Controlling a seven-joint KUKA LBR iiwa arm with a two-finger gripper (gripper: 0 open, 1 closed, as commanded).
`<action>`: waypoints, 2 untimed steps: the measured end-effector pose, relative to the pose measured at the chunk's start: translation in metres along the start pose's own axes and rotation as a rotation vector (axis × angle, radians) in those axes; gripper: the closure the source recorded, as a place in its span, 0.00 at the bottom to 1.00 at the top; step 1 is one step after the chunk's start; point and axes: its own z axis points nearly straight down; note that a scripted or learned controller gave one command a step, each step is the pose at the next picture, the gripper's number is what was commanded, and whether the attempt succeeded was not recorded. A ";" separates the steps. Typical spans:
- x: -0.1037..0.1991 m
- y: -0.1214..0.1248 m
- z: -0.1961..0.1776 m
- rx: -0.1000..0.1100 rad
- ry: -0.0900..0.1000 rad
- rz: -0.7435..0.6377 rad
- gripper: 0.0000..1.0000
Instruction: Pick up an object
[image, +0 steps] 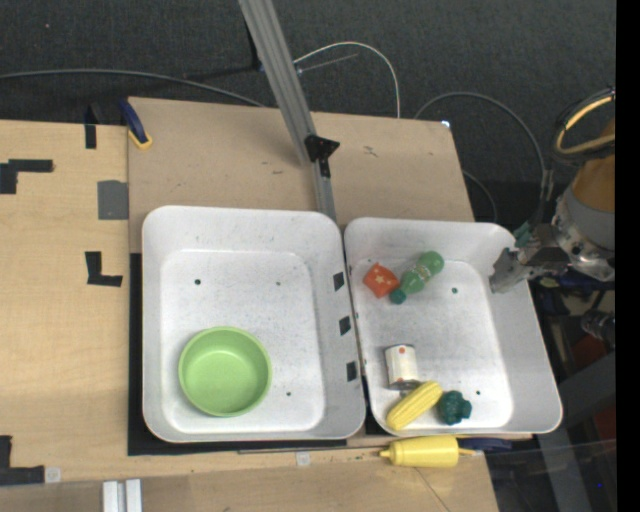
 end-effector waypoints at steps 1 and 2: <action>0.053 0.003 0.009 0.005 0.002 -0.004 1.00; 0.107 -0.003 0.022 0.006 0.002 -0.004 1.00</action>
